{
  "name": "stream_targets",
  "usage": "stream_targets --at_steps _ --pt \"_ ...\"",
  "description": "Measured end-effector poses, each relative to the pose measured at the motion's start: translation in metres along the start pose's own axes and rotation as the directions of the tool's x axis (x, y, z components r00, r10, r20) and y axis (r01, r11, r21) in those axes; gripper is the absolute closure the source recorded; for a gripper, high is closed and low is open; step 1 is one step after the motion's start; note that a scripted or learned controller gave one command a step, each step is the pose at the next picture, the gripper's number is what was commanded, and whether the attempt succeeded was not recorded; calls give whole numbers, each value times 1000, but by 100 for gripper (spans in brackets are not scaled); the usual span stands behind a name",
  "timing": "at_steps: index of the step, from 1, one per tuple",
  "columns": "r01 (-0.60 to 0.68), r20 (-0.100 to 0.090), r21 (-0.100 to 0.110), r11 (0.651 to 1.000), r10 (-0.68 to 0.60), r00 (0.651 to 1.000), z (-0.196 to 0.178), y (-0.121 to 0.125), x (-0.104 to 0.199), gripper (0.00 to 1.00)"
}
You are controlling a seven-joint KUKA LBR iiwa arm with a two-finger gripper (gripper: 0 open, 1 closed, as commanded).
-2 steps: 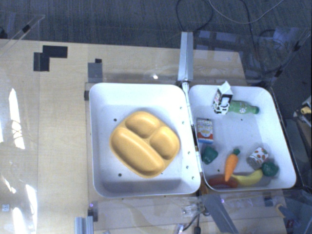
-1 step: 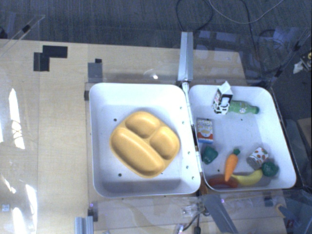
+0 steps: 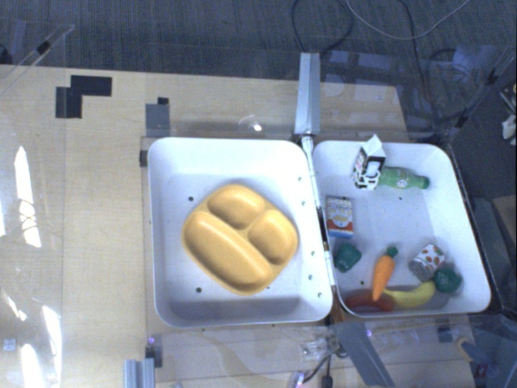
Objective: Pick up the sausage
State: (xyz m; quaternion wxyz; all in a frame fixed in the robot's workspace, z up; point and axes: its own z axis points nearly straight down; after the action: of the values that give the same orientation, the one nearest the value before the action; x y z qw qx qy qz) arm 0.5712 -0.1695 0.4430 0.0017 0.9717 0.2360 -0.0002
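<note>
Sausage (image 3: pixel 365 301): dark red, it lay left of the banana (image 3: pixel 413 295), touching its end, against the right bin's (image 3: pixel 460 208) near wall.
Carrot (image 3: pixel 383 271): stood slanted just above the banana, tip down.
Green bottle (image 3: pixel 402 179): on its side, well beyond the banana, beside a milk carton (image 3: pixel 367 170).
Yellow tray (image 3: pixel 241 238): far left of the banana, in the left bin (image 3: pixel 166 217).
Gripper: spread or pressed together, could not tell!

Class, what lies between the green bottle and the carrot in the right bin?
Camera view: bare white bin floor lies between the green bottle and the carrot.
</note>
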Motion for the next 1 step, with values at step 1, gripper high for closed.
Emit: stream_targets --at_steps 1 --pt "-44 -3 1 999 44 999 8 0 -74 100"
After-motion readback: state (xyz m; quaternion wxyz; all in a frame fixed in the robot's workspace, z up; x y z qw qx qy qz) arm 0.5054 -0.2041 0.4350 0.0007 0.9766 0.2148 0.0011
